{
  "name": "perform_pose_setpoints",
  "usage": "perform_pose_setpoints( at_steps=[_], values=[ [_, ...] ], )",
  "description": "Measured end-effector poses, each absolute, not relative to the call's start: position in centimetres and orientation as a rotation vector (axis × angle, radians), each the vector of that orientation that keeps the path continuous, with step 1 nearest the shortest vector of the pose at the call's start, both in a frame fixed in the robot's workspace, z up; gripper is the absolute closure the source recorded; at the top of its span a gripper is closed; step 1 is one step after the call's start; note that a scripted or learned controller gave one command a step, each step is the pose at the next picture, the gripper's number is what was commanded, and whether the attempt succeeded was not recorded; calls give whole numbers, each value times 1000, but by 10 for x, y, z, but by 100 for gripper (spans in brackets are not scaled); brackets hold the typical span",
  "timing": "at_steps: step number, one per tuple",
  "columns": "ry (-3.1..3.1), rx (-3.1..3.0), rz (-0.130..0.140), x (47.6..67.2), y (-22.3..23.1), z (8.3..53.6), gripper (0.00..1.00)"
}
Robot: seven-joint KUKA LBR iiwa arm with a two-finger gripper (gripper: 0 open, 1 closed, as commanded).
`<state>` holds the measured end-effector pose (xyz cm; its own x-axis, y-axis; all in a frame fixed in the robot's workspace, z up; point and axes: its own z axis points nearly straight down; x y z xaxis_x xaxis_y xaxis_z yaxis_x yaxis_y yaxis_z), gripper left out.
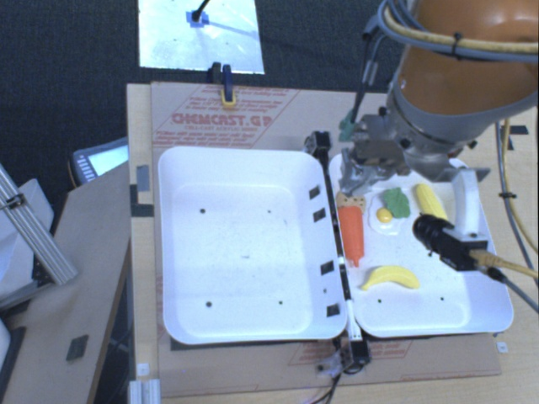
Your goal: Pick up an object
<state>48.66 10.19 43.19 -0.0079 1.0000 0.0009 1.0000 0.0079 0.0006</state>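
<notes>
The metal claw (pixel 355 188), fingers' spread impossible to tell, hangs in the right white plastic bin (pixel 438 314), its tips touching the top of the long orange plastic carrot (pixel 351 234) just below it

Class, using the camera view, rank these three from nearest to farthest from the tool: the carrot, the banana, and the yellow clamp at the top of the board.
Measured from the tool:
1. Carrot, directly below the tool, along the right bin's left wall.
2. Banana, lower in the right bin, toward its front.
3. Yellow clamp, up and to the left, at the board's far edge.
</notes>
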Motion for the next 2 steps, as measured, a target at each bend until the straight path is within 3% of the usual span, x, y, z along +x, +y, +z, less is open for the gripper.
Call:
perform_pose_setpoints(
  at_steps=[1,2],
  values=[
    [-2232,-2210,-3,486,170,419,100],
    [-2231,-2216,-14,487,189,495,100]
  ],
)
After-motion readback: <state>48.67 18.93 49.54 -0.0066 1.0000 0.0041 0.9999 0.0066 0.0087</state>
